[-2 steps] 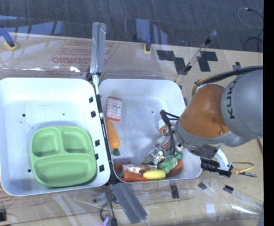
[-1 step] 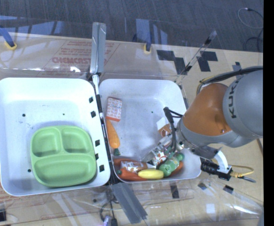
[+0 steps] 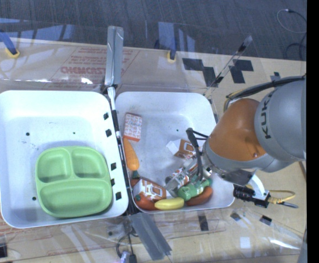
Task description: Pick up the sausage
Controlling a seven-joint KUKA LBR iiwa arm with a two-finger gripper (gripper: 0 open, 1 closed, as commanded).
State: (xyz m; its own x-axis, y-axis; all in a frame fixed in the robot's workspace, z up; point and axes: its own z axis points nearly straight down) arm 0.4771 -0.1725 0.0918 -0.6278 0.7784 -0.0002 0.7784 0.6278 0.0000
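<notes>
- Arm reaches in over the right bin from its right rim, the orange band above the bin's right wall.
- Gripper is low in the bin's near right part; dark fingers point down into the clutter, but how wide they stand I cannot tell.
- Sausage, reddish brown, lies against the bin's near wall, just below the gripper, tucked under a green item.
- Banana sits left of the sausage, touching it, also hard on the near wall.
- Carrot lies along the bin's left wall; a red-and-white box sits just beyond it.
- A brown packet crowds the near left corner.
- Open floor is in the bin's far half and centre.
- Left of that bin, the left bin holds a green tray in its near part.
</notes>
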